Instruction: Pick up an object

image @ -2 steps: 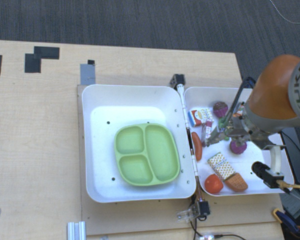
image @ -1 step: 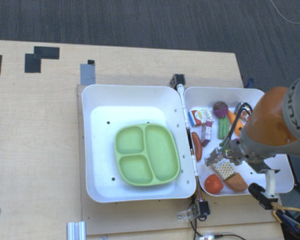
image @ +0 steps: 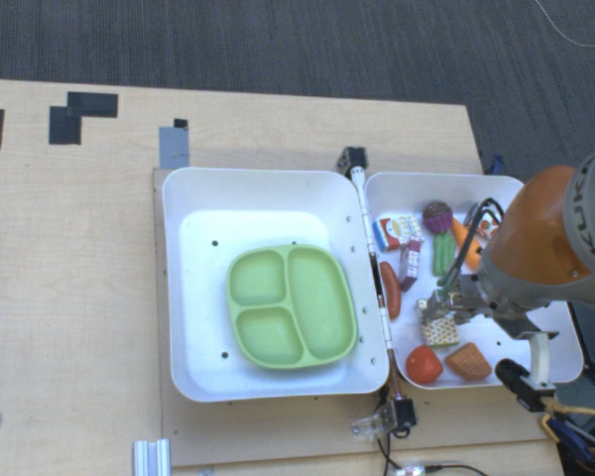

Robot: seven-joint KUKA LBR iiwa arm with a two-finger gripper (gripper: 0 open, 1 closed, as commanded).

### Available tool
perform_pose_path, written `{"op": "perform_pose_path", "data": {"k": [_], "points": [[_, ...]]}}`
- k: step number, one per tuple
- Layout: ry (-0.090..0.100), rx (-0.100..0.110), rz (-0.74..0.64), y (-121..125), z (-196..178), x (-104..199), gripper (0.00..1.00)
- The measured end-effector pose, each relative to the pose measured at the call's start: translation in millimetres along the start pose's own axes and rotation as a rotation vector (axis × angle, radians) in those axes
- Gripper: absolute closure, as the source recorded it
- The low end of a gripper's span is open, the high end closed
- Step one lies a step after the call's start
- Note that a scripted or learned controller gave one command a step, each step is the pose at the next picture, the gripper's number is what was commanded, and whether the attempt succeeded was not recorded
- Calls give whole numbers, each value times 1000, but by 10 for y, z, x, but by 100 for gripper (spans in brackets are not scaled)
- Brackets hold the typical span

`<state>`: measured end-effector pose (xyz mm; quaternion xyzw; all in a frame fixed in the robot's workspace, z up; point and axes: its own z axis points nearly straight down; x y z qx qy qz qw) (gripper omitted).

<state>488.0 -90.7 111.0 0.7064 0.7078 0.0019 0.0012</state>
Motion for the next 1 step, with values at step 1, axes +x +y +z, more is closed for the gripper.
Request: {"op": "perform_pose_path", "data": {"k": [1], "points": [[0,1,-2,1,-736,663,100]]}}
